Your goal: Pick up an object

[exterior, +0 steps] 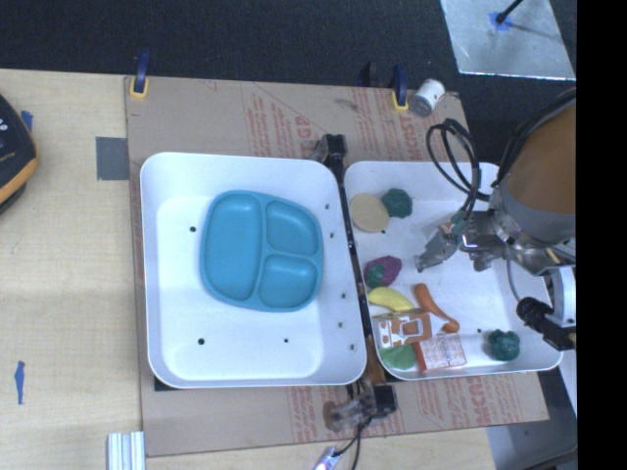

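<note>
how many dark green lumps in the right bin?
2: one dark green lump at the far edge beside the tan disc, another in the near right corner. The arm may hide more.

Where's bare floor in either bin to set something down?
Left bin: bare floor all around the blue divided plate, widest along the near wall. Right bin: crowded by the divider with the banana, carrot and card; a bare patch lies between carrot and green ball.

wooden bench (69, 292), brown cardboard sheet (245, 116) at centre; bearing two white bins: left bin (162, 262) at 9 o'clock, right bin (470, 331) at 3 o'clock.
</note>
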Motion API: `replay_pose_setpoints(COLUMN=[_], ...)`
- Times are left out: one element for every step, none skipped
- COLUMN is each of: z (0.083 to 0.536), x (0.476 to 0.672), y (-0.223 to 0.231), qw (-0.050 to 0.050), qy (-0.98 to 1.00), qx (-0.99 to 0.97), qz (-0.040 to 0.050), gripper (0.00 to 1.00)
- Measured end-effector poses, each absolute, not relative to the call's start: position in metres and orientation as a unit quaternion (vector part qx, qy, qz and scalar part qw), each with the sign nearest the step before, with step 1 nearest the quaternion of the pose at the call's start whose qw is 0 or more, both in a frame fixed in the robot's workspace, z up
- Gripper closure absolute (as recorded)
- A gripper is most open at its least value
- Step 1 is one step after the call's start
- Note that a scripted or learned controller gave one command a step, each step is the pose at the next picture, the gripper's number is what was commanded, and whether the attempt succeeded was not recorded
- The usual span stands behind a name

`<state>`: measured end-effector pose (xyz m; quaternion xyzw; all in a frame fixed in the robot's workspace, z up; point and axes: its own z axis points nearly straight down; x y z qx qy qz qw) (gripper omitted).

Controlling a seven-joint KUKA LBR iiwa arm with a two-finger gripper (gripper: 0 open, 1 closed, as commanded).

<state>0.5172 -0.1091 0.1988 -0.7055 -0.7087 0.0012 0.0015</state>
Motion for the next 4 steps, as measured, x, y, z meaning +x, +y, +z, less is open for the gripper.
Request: replay_pose_setpoints(z=[0.091, 0.101, 0.211, 0.228], x=[0.498, 0.498, 0.476, 0.526], y=[-0.119, -0.120, -0.100, -0.040], qw=[0.001, 0.001, 0.001, 0.001], qy=[-0.709, -0.710, -0.709, -0.709], qx=[-0.705, -0.704, -0.706, -0.705], qz=[0.0016, 0.0020, 0.0008, 0.0004], gripper=[0.00, 1.00, 1.00, 1.00])
